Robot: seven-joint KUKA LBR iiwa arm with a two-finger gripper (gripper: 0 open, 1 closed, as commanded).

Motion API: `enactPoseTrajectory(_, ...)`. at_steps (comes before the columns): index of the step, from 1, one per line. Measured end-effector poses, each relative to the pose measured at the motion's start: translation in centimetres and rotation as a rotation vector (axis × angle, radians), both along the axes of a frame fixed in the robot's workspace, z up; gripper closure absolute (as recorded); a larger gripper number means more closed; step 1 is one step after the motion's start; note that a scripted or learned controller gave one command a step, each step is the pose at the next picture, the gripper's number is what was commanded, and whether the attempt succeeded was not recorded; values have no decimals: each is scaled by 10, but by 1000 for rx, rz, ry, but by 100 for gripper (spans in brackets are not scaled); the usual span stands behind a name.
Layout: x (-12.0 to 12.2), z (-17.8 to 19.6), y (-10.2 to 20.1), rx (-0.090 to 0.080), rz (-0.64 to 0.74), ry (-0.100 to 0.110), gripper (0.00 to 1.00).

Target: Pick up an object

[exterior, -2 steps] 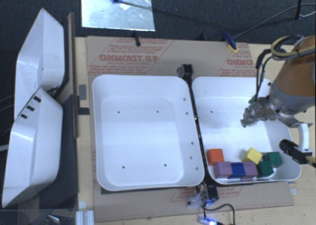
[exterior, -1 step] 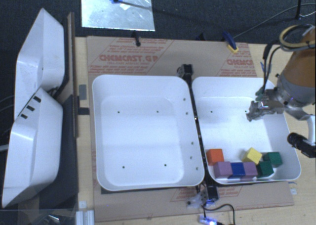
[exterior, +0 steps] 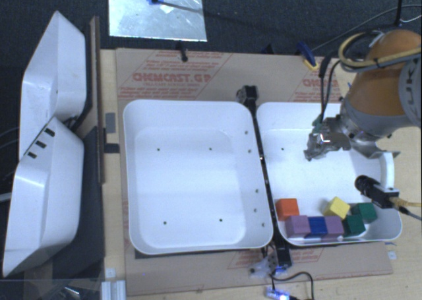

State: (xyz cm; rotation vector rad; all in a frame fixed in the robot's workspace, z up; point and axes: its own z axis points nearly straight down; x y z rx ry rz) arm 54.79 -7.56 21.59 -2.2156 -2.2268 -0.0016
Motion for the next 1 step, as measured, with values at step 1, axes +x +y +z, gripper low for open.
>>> enactPoseTrajectory(1,5,11,52,0,1,-1,100)
